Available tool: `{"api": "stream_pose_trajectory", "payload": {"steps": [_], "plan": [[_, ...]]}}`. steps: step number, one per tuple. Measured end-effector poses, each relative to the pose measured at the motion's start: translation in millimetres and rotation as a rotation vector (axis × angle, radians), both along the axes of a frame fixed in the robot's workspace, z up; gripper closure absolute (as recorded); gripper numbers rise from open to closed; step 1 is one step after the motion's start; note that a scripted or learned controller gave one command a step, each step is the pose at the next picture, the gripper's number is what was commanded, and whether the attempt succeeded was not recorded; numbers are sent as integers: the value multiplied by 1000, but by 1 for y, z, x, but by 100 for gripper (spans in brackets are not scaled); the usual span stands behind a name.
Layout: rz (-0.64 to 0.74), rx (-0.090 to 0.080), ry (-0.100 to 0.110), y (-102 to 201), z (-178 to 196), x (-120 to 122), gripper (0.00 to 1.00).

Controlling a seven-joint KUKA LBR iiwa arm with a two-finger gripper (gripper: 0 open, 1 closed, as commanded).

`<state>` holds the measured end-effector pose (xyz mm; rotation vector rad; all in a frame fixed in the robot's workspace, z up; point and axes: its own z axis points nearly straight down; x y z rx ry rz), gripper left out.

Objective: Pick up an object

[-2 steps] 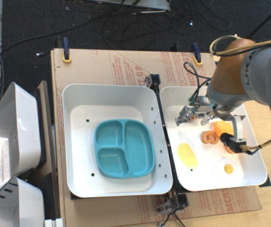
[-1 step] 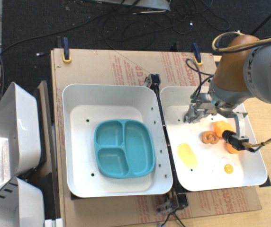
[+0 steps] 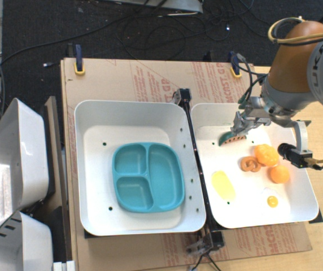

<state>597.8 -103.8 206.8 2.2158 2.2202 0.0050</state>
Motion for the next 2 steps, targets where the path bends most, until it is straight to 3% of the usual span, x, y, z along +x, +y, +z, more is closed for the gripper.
{"api": "stream_pose_trajectory", "payload": {"steps": [1, 2], "plan": [[0, 0, 2, 0, 28, 1, 100], [5, 2, 7, 63, 28, -8, 100]]}}
